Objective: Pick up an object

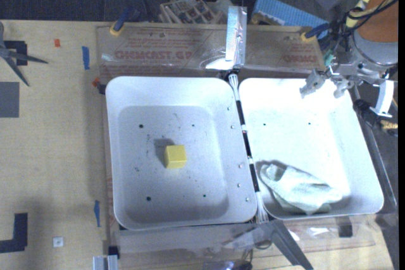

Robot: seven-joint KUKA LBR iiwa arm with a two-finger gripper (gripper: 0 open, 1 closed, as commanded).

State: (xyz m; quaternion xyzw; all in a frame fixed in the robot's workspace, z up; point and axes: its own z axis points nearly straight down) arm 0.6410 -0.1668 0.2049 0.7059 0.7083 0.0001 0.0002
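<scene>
A pale wooden surface [50, 155] carries two shallow white bins side by side, with cluttered boxes and cables beyond the far edge.

Nearest the camera, in the near part of the right bin [310, 136], lies a crumpled white cloth [297, 190], bunched up against the near wall and spread mostly left to right. A little farther in, near the middle of the left bin [171, 98], sits a small yellow block [176, 156], squarish, alone on the speckled floor of the bin and apart from every wall. Farthest back, over the far right corner of the right bin, hangs the jaws' assembly of the gripper [324, 80], at the end of the grey arm [376, 47] coming in from the right. The jaws look spread, two pale prongs standing apart with nothing between them.

The relation that matters: both things lie toward the camera from the jaws. The cloth is the closer candidate, almost straight toward the near wall in the same bin. The block lies well off to the left as well, across the divide between the bins. Judging from this, reaching the cloth calls for a shorter travel, while the block offers a firmer, more definite shape to close on.
</scene>
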